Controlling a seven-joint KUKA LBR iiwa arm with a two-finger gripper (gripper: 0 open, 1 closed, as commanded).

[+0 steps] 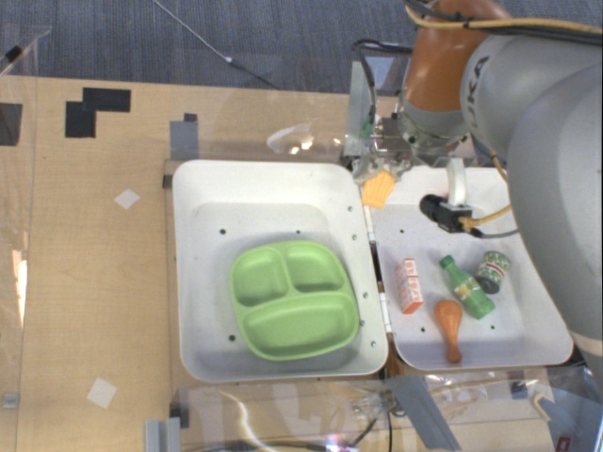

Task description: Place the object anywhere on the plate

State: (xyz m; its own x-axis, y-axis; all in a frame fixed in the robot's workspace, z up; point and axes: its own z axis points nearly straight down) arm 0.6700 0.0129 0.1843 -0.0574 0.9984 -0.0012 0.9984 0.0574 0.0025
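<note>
Green plastic plate with three compartments (294, 299) lies in the left white bin (203, 252); a small yellow cheese-like wedge (378, 190) hangs between the jaws of the grey gripper (381, 169), closed on it, above the bins' shared edge; I judge the thin grip may slip and drop it short of the plate.

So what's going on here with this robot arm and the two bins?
The arm's gripper hangs over the back edge between the two bins, with a yellow piece right under it, apparently held. The green plate lies in the left bin. A small carton, green bottle, can and drumstick lie in the right bin.
</note>
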